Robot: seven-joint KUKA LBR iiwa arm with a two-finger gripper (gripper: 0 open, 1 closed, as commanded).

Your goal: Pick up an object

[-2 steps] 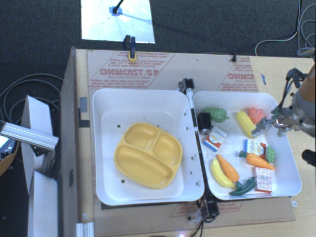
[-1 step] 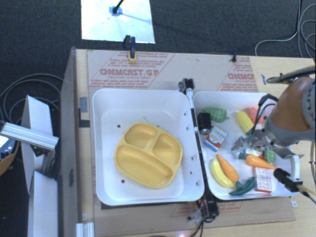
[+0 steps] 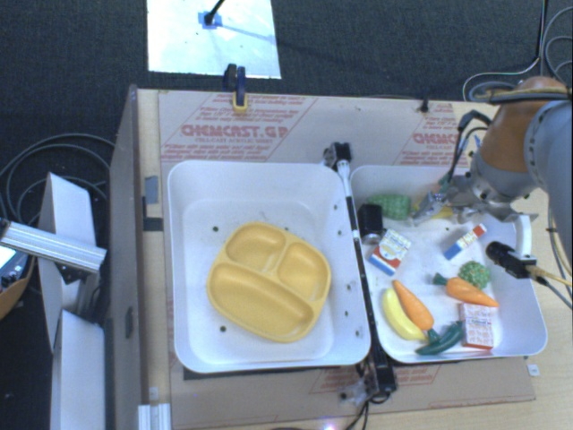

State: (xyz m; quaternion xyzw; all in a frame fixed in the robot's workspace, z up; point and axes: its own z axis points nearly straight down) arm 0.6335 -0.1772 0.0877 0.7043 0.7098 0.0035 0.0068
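two shallow white bins sat side by side on the worktop (image 3: 269,119). the left bin (image 3: 192,240), at the frame's centre, held one yellow divided plate (image 3: 269,280). the right bin (image 3: 537,325), toward the lower right, held two carrots, one near the bin's middle (image 3: 414,305) and one further right (image 3: 470,291), one banana (image 3: 399,316), one dark green pepper (image 3: 440,339), two leafy green pieces (image 3: 392,206) (image 3: 475,274), one black can (image 3: 370,219), one blue, white and red carton (image 3: 389,251), one small tube (image 3: 466,240) and one red-and-white packet (image 3: 477,326). the arm (image 3: 519,141) was cut off by the right edge of the frame. the gripper (image 3: 437,202) hung over the bin's upper part beside the leafy piece; whether the jaws were apart or together i could not tell, being small and blurred.
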